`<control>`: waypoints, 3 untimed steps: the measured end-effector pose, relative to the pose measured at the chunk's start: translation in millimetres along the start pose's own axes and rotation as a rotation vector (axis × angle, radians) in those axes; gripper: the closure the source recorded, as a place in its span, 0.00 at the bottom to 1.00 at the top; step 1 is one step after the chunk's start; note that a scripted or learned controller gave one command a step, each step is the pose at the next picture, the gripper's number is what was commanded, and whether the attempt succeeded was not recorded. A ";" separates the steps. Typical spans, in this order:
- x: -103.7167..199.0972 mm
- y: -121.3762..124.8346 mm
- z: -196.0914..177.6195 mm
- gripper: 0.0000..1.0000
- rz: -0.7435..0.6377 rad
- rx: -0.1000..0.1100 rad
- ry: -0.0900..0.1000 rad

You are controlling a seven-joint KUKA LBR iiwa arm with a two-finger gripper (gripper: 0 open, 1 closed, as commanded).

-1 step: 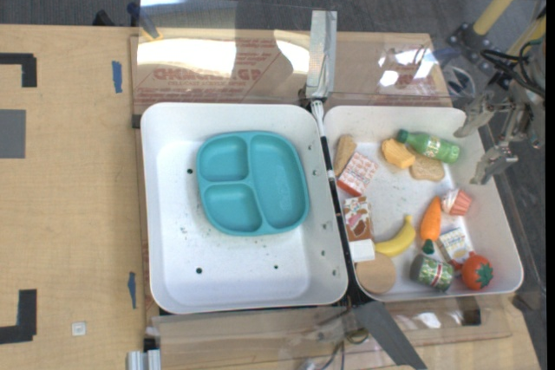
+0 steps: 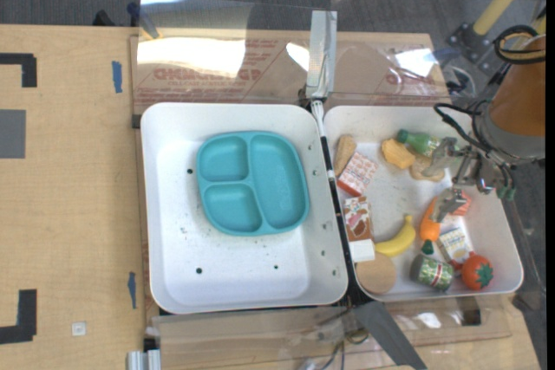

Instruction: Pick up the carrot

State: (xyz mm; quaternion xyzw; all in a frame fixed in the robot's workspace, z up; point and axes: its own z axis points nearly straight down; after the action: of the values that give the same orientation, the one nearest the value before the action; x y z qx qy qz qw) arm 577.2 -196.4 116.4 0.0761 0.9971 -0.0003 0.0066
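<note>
while a teal divided plate point(image 2: 252, 183) is sitting in the left bin point(image 2: 165, 212), the carrot point(image 2: 431, 230) is lying at the lower right of the frame in the crowded right bin point(image 2: 512, 251), just right of a banana point(image 2: 396, 240). the gripper point(image 2: 458, 186) is hovering just above the carrot, and whether it is grasping anything is impossible to tell; packed neighbours like the tomato point(image 2: 476, 271) could be snagged instead.

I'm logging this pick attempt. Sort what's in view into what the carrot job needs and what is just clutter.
For the job:
carrot, in the right bin
gripper, above the right bin close to the carrot

Lying about:
teal divided plate in the left bin
banana
tomato
green can
green bottle
</note>
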 end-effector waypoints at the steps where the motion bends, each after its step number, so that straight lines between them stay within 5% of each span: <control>1: 32.5 43.0 26.7 0.00 0.121 0.001 0.001; 2: 28.6 43.8 13.1 1.00 0.119 0.002 -0.011; 3: 11.6 128.1 -72.3 1.00 -0.094 -0.003 0.001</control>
State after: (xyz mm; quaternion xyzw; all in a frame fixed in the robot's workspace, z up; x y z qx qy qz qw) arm 584.2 -67.9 188.6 0.0291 0.9996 0.0008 0.0064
